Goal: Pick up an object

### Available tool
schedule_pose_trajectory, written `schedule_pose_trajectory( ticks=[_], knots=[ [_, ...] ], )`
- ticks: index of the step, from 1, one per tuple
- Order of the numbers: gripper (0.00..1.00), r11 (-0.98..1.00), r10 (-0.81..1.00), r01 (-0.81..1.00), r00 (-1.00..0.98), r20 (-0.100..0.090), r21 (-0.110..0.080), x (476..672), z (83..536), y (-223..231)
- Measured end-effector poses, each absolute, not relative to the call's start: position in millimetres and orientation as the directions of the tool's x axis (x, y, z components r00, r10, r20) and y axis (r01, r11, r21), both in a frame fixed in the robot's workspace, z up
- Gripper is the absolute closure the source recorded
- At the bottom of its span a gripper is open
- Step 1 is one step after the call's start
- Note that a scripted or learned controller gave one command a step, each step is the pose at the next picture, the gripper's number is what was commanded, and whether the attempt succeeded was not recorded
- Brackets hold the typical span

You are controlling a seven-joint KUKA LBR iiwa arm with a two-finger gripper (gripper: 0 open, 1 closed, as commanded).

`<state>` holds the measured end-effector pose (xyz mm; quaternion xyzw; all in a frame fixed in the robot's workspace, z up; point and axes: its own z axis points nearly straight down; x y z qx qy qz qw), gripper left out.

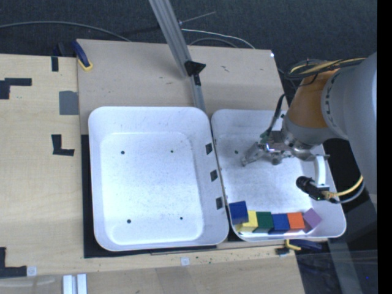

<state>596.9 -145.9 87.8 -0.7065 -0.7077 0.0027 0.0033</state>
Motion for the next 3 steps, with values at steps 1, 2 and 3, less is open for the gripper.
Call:
schedule_pose_trajectory(
  ticks=[1,2,3],
  knots=[
    [0.0,-0.002,1.0,1.0,0.002,-0.003,0.003,592.5,141.3,-187.7],
    [0.0,0.002,1.0,1.0,-0.002,0.003,-0.009,528.7,89.3,-126.9],
    [0.0,0.0,1.0,1.0,0.0,-0.003,0.007,543.3,234.5,-159.2]
  ],
)
